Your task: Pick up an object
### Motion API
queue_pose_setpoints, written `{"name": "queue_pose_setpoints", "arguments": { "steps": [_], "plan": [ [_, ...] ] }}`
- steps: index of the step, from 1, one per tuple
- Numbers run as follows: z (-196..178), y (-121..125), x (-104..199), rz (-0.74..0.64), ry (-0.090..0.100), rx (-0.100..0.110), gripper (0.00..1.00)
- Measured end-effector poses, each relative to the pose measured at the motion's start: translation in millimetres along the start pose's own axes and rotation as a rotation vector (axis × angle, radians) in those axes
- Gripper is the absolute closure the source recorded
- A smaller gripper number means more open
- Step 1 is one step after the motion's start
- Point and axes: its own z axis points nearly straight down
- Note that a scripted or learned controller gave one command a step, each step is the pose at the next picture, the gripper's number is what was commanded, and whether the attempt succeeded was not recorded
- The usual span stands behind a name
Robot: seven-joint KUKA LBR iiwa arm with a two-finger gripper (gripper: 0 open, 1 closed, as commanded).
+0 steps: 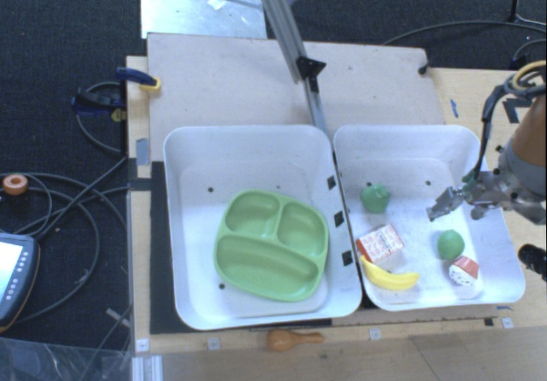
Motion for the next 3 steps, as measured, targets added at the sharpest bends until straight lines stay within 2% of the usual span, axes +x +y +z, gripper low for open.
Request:
{"name": "queue_pose_setpoints", "arguments": {
  "steps": [1, 2, 3],
  "plan": [
    [-0.2, 0.1, -0.1, 0.002, 0.0, -0.001, 0.0],
    [52.7, 9.8, 1.2, 0.004, 0.0, 0.004, 0.0],
    [102.6, 9.6, 1.5, 0.006, 0.0, 0.004, 0.0]
  ]
}}
